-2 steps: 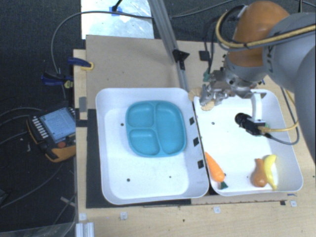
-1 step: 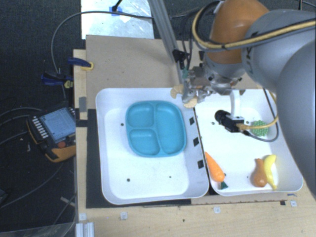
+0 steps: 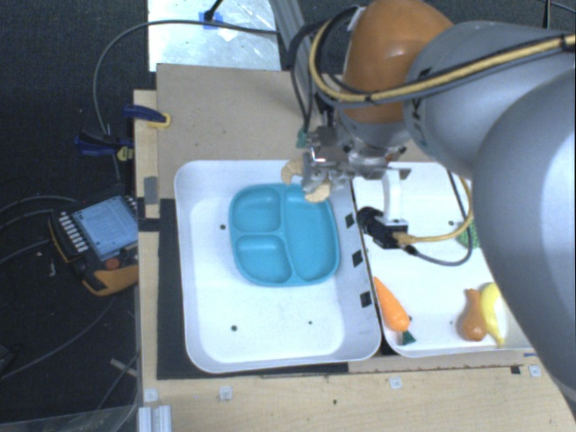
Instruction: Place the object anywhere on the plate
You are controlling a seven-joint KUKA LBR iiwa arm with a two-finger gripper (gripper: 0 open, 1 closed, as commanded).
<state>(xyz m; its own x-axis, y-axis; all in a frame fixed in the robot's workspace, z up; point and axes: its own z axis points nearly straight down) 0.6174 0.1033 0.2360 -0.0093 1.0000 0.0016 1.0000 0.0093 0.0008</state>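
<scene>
While the arm reaches in from the right, layout runs left to right as follows:

Floor clutter: pendant (image 3: 97, 232) with a blue screen and cables on the dark floor, left of the bench; blue-and-yellow clamp (image 3: 144, 115) at the bench's left edge.

Left bin (image 3: 211, 331): white, shallow — holds the plate.

Plate (image 3: 283, 234): blue, three compartments, lying flat in the upper middle of the left bin; compartments look bare.

Object (image 3: 306, 184): small tan/beige item at the plate's top right edge, right under the gripper tip; part hidden by the fingers, so whether it touches the plate — cannot tell.

Gripper (image 3: 317, 176): pointing down over the plate's upper right corner, near the divide between bins; the tan item sits between the finger ends, fingers narrow around it, so it reads as held.

Arm (image 3: 468, 88): grey, orange band above the wrist, yellow and black cables looped round it; covers the top right of the frame.

Right bin (image 3: 432, 347): white, just beside the left one.

Carrot (image 3: 392, 306): orange toy with a green end, at the right bin's left wall, tilted.

Other toys (image 3: 479, 313): an orange-brown piece and a yellow one touching, at the right bin's lower right, partly behind the arm.
</scene>
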